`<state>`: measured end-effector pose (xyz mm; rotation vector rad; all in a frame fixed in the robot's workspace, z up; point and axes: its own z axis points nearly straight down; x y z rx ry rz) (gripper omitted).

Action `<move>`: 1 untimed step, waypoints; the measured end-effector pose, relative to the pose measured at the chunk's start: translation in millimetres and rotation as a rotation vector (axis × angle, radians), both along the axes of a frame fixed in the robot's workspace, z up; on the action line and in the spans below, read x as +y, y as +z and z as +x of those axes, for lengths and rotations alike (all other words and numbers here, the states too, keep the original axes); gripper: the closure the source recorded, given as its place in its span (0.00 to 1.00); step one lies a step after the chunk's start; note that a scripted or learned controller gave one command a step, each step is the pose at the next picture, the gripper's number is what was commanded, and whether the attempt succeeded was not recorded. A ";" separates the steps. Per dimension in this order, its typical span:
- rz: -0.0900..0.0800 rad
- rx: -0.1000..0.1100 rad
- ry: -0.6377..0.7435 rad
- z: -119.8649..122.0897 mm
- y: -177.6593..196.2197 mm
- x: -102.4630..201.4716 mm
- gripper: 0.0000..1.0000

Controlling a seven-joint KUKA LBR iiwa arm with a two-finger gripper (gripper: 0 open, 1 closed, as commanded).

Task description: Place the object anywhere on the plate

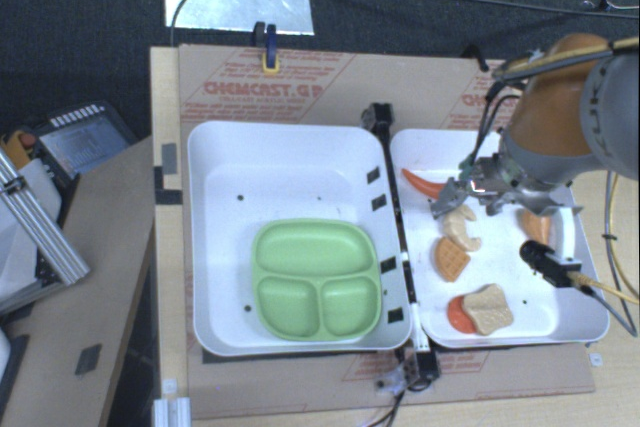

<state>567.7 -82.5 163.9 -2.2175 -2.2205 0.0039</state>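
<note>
Low over the right bin (575,315) among the toy foods, gripper (462,198) just above a pale curved piece (461,225), grip state impossible to tell, green divided plate (315,277) waiting in the left bin (220,165) for whichever item comes across.

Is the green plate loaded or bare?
Bare: the green plate shows three unfilled compartments; food pieces lie in the right bin.
</note>
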 end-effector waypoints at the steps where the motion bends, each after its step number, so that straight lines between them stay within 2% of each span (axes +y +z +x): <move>1: 0.000 -0.001 0.000 1.4 -42.0 -0.5 0.00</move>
